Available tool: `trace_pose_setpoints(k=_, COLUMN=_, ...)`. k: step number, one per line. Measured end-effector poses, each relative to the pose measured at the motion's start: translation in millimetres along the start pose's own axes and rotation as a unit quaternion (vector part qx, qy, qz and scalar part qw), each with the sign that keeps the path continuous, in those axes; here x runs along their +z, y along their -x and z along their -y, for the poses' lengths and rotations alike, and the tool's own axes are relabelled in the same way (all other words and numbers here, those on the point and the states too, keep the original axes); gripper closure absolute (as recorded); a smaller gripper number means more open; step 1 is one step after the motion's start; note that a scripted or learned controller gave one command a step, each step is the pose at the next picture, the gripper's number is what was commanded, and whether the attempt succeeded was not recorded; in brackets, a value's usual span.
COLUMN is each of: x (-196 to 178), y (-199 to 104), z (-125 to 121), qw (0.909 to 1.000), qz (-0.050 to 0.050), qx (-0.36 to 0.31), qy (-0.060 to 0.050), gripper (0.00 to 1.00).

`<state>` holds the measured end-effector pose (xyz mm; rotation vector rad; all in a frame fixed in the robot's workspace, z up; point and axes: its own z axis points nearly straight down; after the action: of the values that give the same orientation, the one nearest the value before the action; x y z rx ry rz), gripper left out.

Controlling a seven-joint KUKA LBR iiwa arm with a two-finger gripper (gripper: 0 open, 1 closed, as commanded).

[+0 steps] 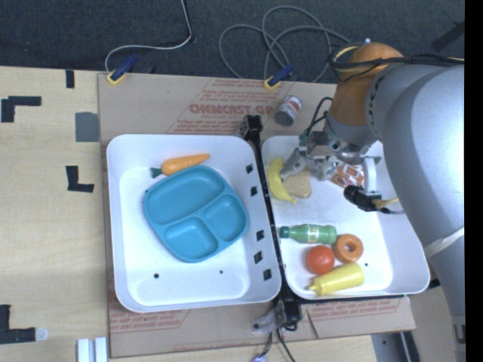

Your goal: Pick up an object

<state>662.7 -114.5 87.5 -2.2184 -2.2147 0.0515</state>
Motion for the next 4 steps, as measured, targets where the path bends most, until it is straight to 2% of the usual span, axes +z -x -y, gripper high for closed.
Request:
trace_pose_setpoints(k=1, x=1, y=1, z=6, qw=1.0000, qz=-0.002, qx=0.001, qy=0.009, gripper=0.00)
trace_pose_setpoints(k=2, x=1, y=2, z=6, qw=0.9999, qz=-0.003, qx=0.000, qy=0.010, gripper=0.00)
trace_pose_setpoints(k=3, x=1, y=9, z=-3, qw=1.0000, qz=-0.006, qx=-0.002, qy=0.006, gripper=0.00)
trace_pose_setpoints(k=4, x=1, y=4, z=8, qw=0.9999, qz=-0.007, qx=0.000, qy=0.015, gripper=0.00)
